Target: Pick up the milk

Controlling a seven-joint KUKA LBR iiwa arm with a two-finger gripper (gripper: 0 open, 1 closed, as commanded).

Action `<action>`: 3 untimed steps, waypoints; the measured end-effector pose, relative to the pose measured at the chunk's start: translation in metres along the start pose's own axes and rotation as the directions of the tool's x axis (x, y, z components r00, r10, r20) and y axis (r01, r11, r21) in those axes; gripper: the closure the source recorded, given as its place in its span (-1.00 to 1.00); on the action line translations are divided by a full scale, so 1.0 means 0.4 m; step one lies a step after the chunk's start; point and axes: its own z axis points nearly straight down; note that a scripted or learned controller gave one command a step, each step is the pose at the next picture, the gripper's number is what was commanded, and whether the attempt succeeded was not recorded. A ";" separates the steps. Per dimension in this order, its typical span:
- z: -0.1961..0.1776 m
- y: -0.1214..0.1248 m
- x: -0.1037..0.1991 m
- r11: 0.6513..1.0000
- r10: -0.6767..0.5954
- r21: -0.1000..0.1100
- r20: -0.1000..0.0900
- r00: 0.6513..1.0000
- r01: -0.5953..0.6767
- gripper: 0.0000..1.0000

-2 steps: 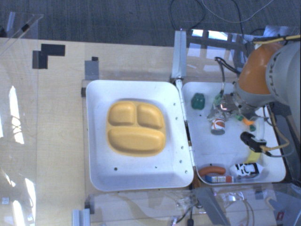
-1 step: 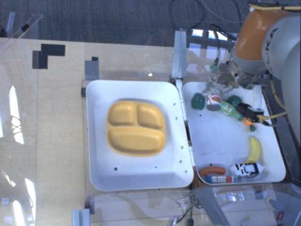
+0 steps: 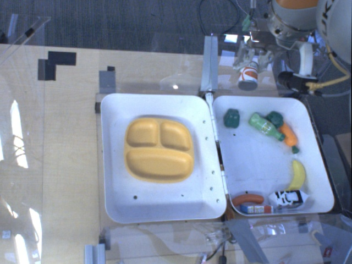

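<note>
The milk (image 3: 289, 198), a small carton with black and white patches, lies on its side in the front right corner of the right bin (image 3: 258, 164). My gripper (image 3: 252, 65) hangs well away from it, above the bench just past the right bin's far edge. A small white can with a red band (image 3: 248, 78) sits between its fingers (image 3: 240, 58), so the gripper is shut on that can and not on the milk.
The right bin also holds a green pepper (image 3: 231, 118), a green bottle (image 3: 264, 125), a dark green item (image 3: 274, 117), a carrot (image 3: 288, 135), a banana (image 3: 297, 175) and a sausage (image 3: 247, 198). A yellow divided plate (image 3: 159, 149) lies in the left bin (image 3: 115, 202).
</note>
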 end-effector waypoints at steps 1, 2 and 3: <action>-0.195 -0.001 0.077 1.000 -0.015 0.000 -0.001 1.000 0.015 1.00; -0.223 0.001 0.082 1.000 -0.025 -0.005 0.000 1.000 0.025 1.00; -0.251 0.003 0.088 0.999 -0.035 -0.010 0.001 0.999 0.035 1.00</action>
